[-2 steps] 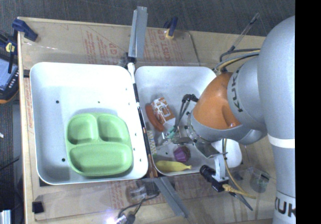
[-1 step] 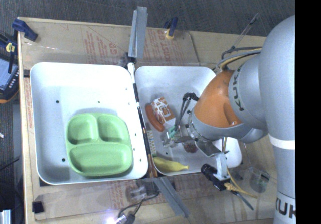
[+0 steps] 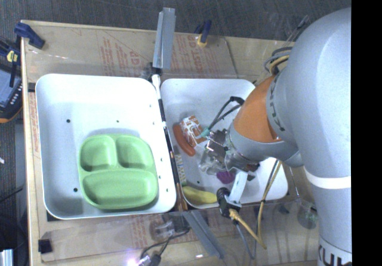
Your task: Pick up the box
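My gripper (image 3: 210,152) is hanging low in the right bin (image 3: 239,89), just right of the hot dog (image 3: 183,139). I cannot tell how it is set, since my wrist is covering it. The box (image 3: 191,126), small and patterned, is lying just above the hot dog, near me but apart, so I judge the pick is not yet done. Something purple (image 3: 224,175) is peeking from under my wrist. Below the hot dog a banana (image 3: 200,195) is lying. Left of it, the other bin (image 3: 54,98) is holding a green tray (image 3: 118,170).

Faint reddish printing runs across the brown counter (image 3: 119,50) behind the bins, too blurred to read, and perhaps "KU" in dark letters marks the arm's base (image 3: 334,254).
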Motion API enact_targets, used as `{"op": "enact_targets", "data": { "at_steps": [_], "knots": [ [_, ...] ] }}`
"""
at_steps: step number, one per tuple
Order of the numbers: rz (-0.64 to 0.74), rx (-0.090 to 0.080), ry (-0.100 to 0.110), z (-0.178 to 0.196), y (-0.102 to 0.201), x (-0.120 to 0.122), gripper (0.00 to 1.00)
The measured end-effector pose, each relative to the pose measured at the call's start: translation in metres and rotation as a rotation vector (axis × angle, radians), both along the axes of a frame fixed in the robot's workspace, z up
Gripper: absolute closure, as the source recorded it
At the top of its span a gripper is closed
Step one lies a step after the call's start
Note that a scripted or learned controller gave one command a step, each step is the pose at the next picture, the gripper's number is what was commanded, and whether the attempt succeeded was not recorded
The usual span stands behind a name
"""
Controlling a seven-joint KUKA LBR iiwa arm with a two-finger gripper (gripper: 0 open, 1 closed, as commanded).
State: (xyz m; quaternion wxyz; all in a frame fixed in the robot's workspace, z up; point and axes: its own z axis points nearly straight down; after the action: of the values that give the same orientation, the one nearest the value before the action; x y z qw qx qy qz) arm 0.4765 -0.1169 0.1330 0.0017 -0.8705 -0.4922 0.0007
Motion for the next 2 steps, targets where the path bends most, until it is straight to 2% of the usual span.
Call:
{"op": "enact_targets", "data": {
  "at_steps": [1, 2],
  "knots": [
    [0.0, 0.001, 0.0, 0.0, 0.0, 0.0, 0.0],
    [0.209, 0.0, 0.001, 0.007, -0.061, -0.001, 0.0]
  ]
}}
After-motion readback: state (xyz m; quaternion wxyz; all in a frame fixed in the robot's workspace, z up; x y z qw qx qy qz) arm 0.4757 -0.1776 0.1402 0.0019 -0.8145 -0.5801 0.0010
